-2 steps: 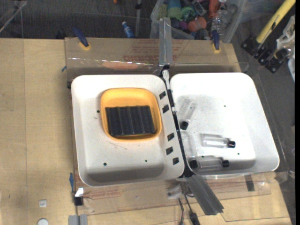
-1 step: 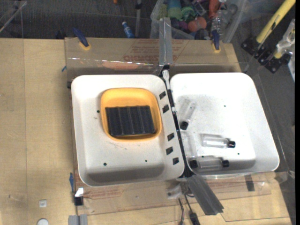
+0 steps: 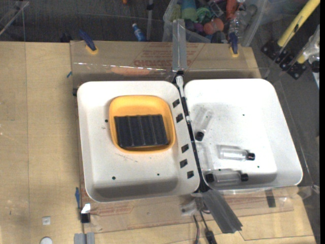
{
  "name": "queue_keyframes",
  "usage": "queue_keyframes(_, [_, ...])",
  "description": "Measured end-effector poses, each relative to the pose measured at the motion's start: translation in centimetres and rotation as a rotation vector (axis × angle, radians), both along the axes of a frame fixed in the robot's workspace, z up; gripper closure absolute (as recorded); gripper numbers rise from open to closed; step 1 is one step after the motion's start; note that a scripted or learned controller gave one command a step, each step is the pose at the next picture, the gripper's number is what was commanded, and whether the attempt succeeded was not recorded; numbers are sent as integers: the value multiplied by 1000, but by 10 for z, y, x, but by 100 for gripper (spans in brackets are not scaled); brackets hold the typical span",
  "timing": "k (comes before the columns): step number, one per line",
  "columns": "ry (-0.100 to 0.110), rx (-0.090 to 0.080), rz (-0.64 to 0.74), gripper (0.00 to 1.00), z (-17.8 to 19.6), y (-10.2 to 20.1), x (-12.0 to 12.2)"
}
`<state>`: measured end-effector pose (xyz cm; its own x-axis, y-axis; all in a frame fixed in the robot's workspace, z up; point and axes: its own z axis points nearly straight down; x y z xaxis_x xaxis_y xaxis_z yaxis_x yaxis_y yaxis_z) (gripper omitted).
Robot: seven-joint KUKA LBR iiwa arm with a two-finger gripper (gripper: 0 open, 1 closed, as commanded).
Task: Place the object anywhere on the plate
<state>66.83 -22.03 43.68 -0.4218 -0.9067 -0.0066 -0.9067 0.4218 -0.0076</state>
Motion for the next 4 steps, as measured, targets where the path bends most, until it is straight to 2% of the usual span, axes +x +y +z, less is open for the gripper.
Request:
queue_keyframes(1, [0, -3, 397, 100, -1, -1, 0])
queue_keyframes(3, [0, -6, 1041, 100, -1, 8, 0])
queue_keyframes(4, [0, -6, 1094, 100, -2, 6, -1])
